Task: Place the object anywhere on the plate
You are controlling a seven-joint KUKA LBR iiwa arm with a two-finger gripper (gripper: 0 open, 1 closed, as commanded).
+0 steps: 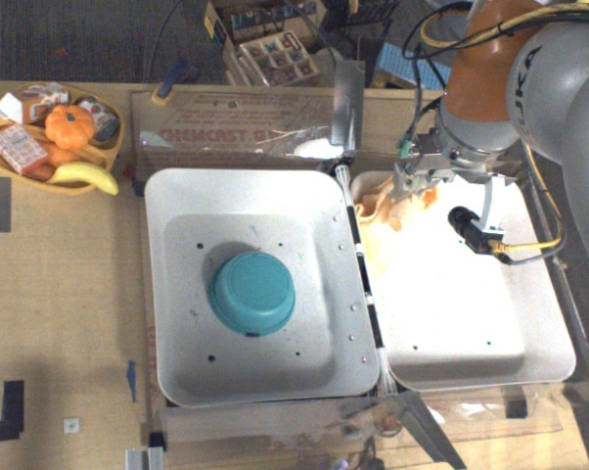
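A teal round plate (253, 292) lies in the middle of the left white bin (177, 213). An orange-tan object (390, 209) sits in the far left corner of the right bin (471, 341), washed out by bright light. My gripper (412, 182) hangs from the grey arm with the orange band (485, 27), right over that object and touching or nearly touching it. The wrist hides part of the object. The plate is well to the left of the gripper, across the wall between the bins.
The shared rim between the bins (365, 272) runs front to back. A black cable plug (474, 229) dangles beside the wrist. A basket of toy food (55, 143) stands at the far left, and a cardboard tray (236, 130) lies behind the bins.
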